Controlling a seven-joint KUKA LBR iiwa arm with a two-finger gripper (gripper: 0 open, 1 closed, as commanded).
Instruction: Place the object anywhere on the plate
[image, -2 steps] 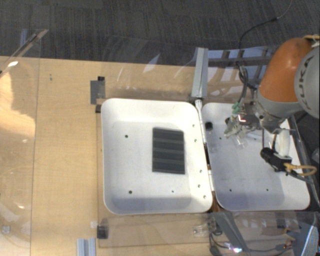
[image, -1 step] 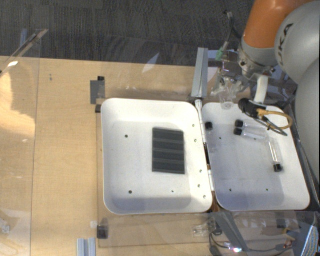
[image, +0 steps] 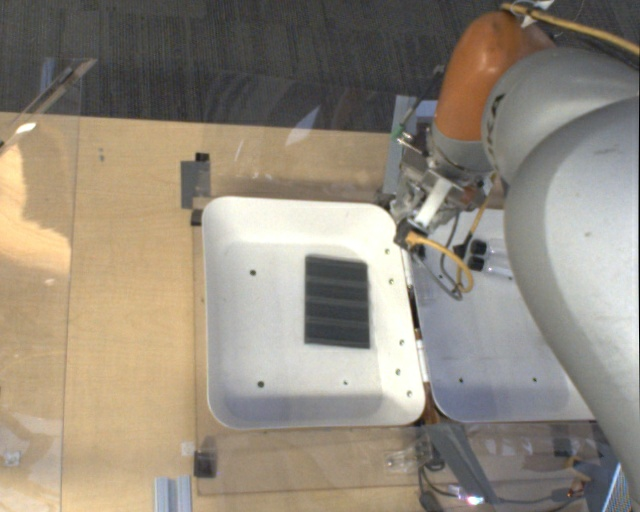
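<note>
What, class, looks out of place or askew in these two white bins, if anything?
Nothing stands out. The dark ribbed plate lies flat and square near the middle of the left bin. The end effector sits over the seam at the bins' far edge, beside the right bin. No spill or damage shows.

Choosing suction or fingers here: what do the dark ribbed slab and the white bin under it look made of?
Dark ribbed slab: matte, charcoal, with parallel grooves and no glare; probably rubber or plastic. Left bin: smooth white moulded plastic, judging by its rounded corners and soft sheen.
</note>
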